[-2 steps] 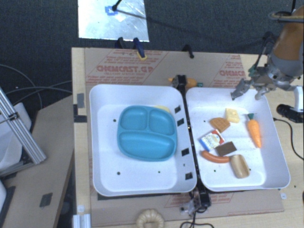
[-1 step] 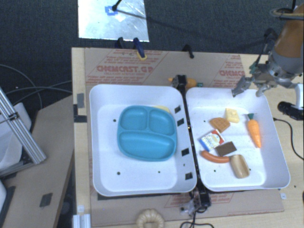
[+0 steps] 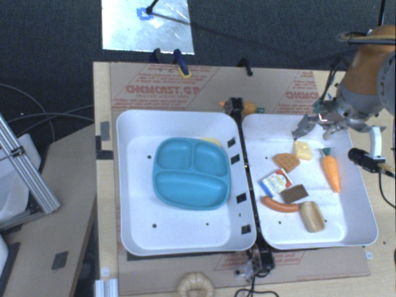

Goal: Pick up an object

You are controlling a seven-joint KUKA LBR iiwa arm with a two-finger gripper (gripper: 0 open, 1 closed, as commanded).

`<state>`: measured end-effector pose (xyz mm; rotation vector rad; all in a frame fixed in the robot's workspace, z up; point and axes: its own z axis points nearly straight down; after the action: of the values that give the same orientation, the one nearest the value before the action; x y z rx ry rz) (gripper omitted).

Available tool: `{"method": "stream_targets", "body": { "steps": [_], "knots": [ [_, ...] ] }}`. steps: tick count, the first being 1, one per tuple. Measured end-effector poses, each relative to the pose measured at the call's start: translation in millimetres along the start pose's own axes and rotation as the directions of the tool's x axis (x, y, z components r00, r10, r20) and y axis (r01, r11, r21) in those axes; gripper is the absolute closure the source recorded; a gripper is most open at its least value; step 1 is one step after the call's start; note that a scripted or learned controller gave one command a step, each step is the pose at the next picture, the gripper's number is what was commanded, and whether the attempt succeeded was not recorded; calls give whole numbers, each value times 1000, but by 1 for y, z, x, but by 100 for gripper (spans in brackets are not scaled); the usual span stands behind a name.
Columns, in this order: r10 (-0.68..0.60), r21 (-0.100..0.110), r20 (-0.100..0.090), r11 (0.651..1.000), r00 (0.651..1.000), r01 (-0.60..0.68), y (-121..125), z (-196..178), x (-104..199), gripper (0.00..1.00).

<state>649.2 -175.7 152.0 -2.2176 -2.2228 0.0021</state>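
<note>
The right bin holds several toy foods: a pale yellow cheese piece, a brown cracker, an orange carrot, a small white, blue and red box, a dark brown block, a red sausage and a tan bread roll. My gripper hangs over the bin's far side, just above and behind the cheese piece. Its fingers are spread open with nothing between them.
The left bin carries a blue divided plate with a small yellow item peeking out behind it. A black divider runs between the bins. A black and white fitting sticks out over the right bin's right rim.
</note>
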Motion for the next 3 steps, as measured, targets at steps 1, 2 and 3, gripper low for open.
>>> {"method": "stream_targets", "body": {
  "steps": [1,2,3],
  "knots": [
    [0,0,0,1000,1000,0,0,63,-2,0],
    [-2,-4,1,1000,1000,2,1,67,-1,0],
    [-3,-10,2,1000,1000,3,3,54,-1,100]
  ]
}}
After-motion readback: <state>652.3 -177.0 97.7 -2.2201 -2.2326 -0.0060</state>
